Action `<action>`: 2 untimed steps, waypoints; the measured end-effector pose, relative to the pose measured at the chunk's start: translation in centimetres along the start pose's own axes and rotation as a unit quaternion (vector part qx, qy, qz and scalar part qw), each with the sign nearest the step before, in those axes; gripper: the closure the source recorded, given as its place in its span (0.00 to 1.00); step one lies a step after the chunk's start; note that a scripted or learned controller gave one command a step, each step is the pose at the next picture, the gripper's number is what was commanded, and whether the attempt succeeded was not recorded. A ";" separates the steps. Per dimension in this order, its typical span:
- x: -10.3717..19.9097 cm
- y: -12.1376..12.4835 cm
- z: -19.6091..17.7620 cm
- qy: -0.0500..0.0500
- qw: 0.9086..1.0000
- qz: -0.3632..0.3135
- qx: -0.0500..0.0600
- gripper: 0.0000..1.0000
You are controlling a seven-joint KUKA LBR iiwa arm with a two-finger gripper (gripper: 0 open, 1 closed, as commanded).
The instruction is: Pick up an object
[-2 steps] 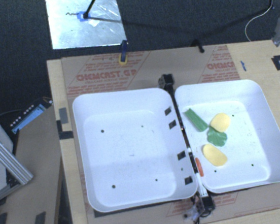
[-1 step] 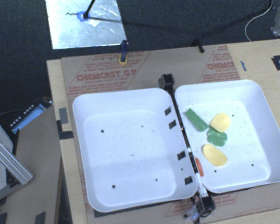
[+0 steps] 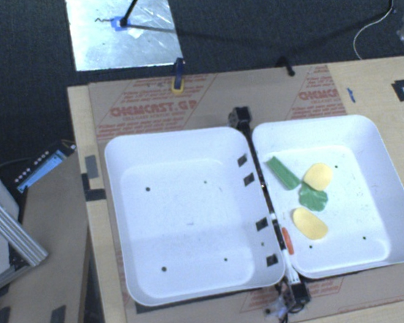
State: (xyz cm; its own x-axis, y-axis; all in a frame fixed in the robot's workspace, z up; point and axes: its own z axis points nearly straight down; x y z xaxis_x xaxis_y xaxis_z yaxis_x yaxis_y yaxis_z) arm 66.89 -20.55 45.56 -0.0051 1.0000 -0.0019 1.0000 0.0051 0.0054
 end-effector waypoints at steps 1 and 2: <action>0.0 0.0 -1.9 0.000 1.000 0.000 0.000 1.00; -0.1 -1.9 -5.0 0.000 1.000 0.002 -0.001 1.00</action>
